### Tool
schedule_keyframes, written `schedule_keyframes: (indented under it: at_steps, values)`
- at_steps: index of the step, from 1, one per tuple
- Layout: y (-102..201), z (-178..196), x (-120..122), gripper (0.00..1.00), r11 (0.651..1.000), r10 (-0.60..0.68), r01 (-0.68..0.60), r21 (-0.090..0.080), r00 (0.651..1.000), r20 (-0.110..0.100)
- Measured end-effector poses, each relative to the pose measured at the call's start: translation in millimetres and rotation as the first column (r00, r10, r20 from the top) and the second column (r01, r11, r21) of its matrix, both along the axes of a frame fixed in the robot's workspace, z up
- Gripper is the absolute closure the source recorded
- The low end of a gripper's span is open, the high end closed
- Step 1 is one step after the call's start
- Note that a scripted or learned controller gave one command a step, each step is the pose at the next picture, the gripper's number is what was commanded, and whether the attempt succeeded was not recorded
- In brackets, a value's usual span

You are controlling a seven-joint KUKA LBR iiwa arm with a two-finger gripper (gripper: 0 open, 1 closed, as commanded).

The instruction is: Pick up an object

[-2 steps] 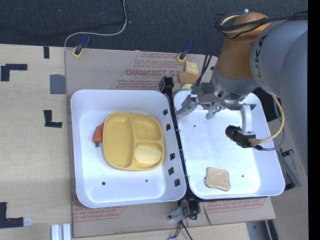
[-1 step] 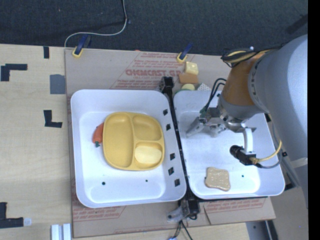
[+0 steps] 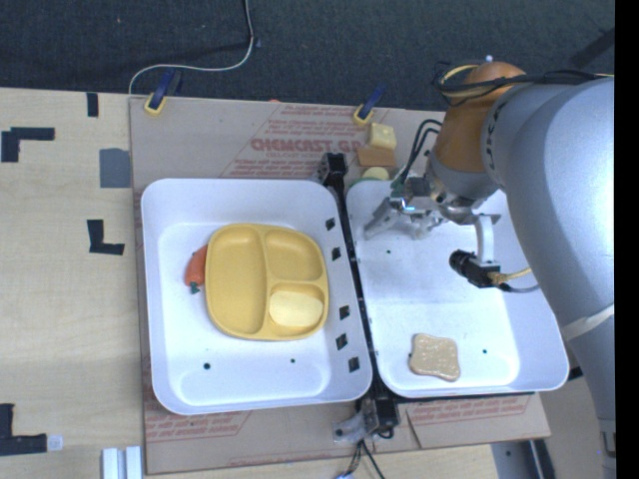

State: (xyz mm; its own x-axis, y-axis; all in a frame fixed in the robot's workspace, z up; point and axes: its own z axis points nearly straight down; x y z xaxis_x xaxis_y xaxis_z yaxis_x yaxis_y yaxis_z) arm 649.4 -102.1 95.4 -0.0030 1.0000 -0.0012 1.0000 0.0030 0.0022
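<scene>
In the right bin (image 3: 519, 362) we see a flat, tan piece that looks like toast (image 3: 435, 356), lying near the front edge, well apart from the gripper. The gripper (image 3: 391, 216) hangs over the back part of the same bin, close to the wall between the two bins. Its metal fingers look spread a little, and we see nothing between them. The big grey arm (image 3: 559, 168) comes in from the right, with its orange band (image 3: 469, 133) above the wrist. In the left bin (image 3: 175, 367) sits a yellow plate (image 3: 250, 267) with three parts, and a pale yellow lump (image 3: 297, 307) lies in one part. Something orange (image 3: 196, 265) peeks out at the plate's left edge. Behind the bins we see some small yellow blocks (image 3: 379, 144).
</scene>
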Motion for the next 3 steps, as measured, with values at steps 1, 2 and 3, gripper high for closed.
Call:
schedule_keyframes:
  at_steps: [1, 2, 3]
  values:
    - [2.2, -11.8, 19.1, 0.0, 1.0, 0.0, 0.0, 0.0, 1.0, -0.004]
    - [5.8, -10.9, 18.1, 0.0, 1.0, -0.003, 0.003, -0.004, 1.0, -0.005]
    - [4.9, -11.2, 18.1, 0.0, 1.0, -0.002, 0.002, -0.002, 1.0, -0.006]
